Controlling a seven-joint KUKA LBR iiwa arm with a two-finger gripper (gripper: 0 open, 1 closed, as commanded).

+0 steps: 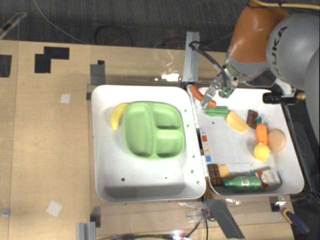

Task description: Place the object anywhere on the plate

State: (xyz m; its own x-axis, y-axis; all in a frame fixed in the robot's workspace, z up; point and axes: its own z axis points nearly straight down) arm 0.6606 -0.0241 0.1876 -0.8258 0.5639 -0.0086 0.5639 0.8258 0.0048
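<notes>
A green divided plate (152, 129) lies in the left bin (107, 179). A yellow banana (118, 115) rests against the plate's left rim. My gripper (214, 93) hangs over the far left corner of the right bin (295, 184), under the arm's orange band. Right by its tip lie a red-orange sausage-like piece (196, 92) and a small orange bit (210, 104), and I cannot see whether it touches either. A dark green vegetable (216, 111) lies just below.
The right bin also holds a yellow oblong fruit (237, 121), a chocolate bar (252, 118), a carrot (261, 132), an egg (276, 140), a lemon (261, 152), a green bottle (242, 183) and a small carton (270, 176). A metal post (191, 59) stands behind the bins.
</notes>
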